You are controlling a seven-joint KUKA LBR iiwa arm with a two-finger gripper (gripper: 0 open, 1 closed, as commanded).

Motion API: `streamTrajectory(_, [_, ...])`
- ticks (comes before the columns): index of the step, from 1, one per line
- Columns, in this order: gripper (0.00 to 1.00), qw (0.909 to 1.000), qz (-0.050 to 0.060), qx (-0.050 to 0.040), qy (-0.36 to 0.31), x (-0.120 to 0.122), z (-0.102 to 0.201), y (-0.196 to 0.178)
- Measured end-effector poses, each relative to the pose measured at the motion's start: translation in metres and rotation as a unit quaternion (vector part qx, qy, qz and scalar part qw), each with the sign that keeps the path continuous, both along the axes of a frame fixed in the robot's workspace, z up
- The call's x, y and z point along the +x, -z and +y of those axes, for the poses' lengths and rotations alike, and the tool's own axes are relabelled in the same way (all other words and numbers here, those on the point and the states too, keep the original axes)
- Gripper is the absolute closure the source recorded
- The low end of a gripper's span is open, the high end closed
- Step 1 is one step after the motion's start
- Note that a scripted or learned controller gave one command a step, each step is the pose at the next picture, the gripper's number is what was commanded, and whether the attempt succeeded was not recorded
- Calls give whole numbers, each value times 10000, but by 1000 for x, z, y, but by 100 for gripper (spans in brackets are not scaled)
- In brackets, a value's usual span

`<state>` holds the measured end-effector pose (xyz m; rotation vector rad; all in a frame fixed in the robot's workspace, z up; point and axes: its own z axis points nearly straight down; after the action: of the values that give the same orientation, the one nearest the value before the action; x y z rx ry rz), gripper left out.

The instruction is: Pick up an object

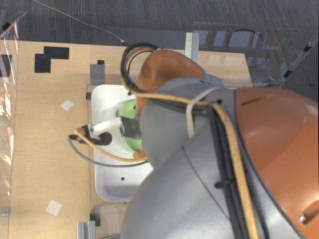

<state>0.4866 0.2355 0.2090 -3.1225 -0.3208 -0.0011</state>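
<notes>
The grey and orange arm (219, 153) covers most of the view and reaches over the left white bin (107, 178). A bright green object (130, 109) lies in that bin, partly hidden under the wrist, with more green showing lower down (132, 143). A small orange piece (140, 155) peeks out beside the arm's edge. The gripper's dark block (130, 127) sits right over the green object, and its fingers are hidden from here.
A yellow cable (107, 152) and a white fitting (104, 127) hang from the wrist over the bin's left rim. Black cable loops (130, 59) rise at the bin's far end. Light wooden bench (45, 148) lies to the left, with black markers (50, 58).
</notes>
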Motion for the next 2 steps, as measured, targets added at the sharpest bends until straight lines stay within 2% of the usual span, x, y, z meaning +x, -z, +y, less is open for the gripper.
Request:
streamTrajectory(1, [100,9717,-6,-12,-2363,2,-1,-33])
streamTrajectory(2, [100,10000,3,-6,-33,0,-1,2])
